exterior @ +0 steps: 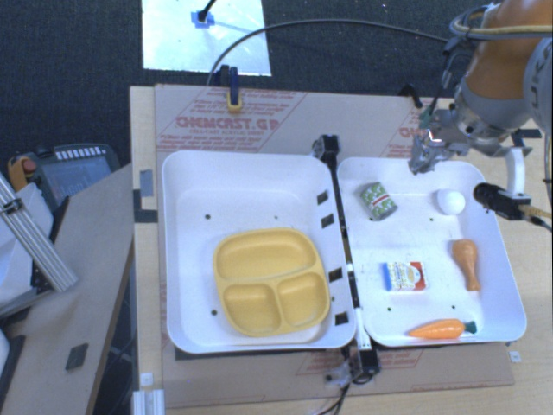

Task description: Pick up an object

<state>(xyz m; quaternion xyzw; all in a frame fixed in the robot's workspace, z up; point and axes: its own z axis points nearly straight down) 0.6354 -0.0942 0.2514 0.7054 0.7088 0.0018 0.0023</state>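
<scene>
Camera view, arm: the grey arm with the orange band reaches in from the right, and its two-finger gripper (425, 159) hangs at the far rim of the right-hand shallow white bin (510, 296).
Gripper state: too small and dark to read, so I cannot tell how far apart it stands; nothing is visibly held.
Task things: the nearest candidates are the small green-and-white wrapped can lying tilted (378, 201) and the white egg-shaped ball (450, 201), both just in front of the gripper, apart from each other.
Risk one: my guess is that a descent from here would land on the bin rim rather than on an object, since the gripper sits over the edge.
Risk two: the round white ball would likely roll away under a pinch that is off centre.
Risk three: the tilted can could slip out if gripped across its curved side.
Right bin contents: also a flat blue, white and red carton (403, 276), a tan wooden peg shaped like a skittle (467, 262), and an orange plastic carrot with a green tip (442, 328) near the front wall.
Left bin contents: the left-hand white bin (186, 197) holds a yellow plastic tray with three compartments (271, 279), lying flat.
</scene>
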